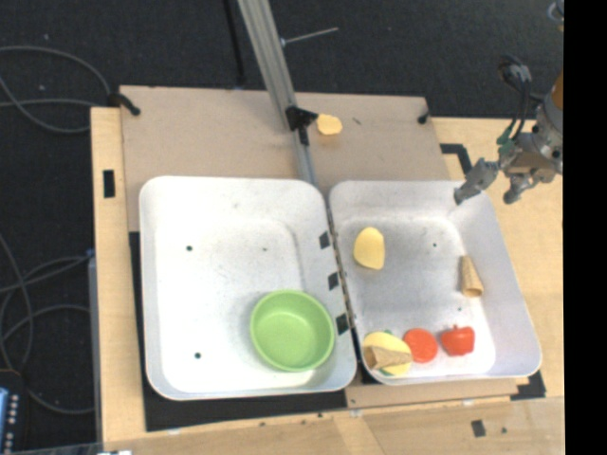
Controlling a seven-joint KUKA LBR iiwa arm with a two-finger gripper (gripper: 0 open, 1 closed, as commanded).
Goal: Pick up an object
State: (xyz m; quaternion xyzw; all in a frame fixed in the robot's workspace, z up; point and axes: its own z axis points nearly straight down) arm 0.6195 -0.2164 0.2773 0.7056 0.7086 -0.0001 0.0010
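Nothing is being carried yet: the claw [490,184] is hanging with fingers apart over the right bin's [507,282] far right corner, while the lemon [370,248], a likely target, is lying untouched near that bin's left edge.

The gripper [493,183] is seen at the right edge, its two fingers [471,182] spread apart and pointed downward, with nothing held between the jaws.

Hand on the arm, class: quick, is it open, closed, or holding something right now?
Hand: open, holding nothing, poised over the top right corner of the right bin.
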